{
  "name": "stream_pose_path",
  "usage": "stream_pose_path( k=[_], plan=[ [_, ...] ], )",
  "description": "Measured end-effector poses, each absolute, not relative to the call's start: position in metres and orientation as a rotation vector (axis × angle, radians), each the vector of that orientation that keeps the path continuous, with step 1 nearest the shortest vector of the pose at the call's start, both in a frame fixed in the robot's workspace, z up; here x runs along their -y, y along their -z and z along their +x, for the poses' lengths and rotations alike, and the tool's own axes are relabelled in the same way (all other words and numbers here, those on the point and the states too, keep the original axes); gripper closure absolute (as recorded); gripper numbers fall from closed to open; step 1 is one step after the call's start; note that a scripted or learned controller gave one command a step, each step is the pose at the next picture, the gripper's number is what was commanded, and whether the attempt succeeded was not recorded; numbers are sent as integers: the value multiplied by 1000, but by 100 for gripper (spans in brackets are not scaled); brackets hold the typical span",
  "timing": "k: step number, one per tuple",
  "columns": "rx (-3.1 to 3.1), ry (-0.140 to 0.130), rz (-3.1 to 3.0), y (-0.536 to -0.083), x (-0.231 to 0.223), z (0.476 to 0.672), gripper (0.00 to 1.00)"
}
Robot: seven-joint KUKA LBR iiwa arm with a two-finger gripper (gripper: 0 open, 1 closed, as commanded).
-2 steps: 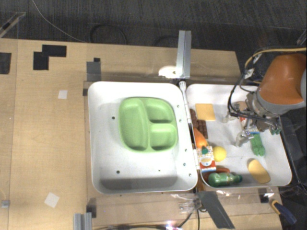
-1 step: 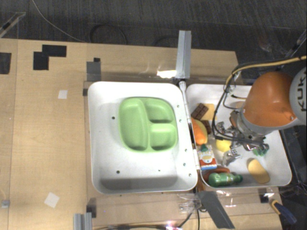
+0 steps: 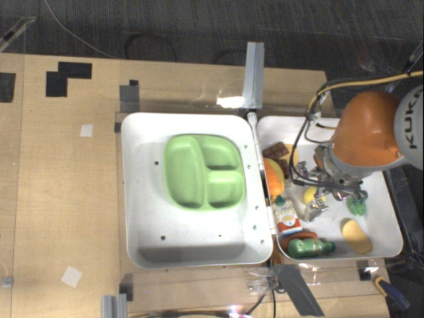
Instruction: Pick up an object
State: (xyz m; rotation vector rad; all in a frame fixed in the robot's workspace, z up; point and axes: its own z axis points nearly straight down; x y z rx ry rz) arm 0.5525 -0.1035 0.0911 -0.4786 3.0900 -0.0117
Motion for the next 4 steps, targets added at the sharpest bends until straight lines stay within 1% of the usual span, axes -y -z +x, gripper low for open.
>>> stream_pose_path(
  k=[1, 2, 3, 4],
  plan=[
    [-3069, 15, -482, -106, 101, 558, 100],
    [-3066, 10, -572, -247, 112, 609, 100],
    [-3005, -1, -902, -159, 136, 605, 100],
    [-2828, 11, -1341, -181, 203, 632, 100]
  ],
)
